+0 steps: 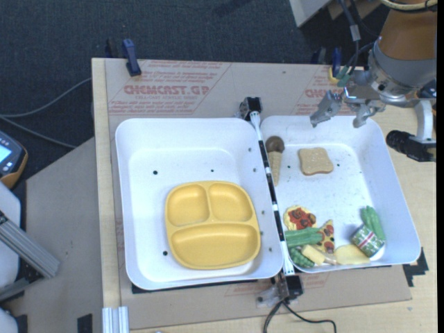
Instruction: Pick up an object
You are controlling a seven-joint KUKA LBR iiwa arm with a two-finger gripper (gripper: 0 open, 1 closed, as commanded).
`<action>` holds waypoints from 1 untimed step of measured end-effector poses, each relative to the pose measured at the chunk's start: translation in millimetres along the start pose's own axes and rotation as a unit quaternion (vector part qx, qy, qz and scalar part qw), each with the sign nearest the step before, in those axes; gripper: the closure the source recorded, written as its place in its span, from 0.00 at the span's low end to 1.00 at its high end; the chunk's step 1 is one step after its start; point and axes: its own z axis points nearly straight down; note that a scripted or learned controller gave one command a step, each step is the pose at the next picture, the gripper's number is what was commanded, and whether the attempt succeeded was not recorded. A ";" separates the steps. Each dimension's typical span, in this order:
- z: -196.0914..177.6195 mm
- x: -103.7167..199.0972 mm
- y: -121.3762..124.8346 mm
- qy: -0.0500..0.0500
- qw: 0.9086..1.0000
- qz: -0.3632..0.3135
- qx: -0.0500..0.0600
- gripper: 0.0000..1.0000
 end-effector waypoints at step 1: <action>111.5 -48.2 12.5 0.000 1.000 0.002 0.004 0.00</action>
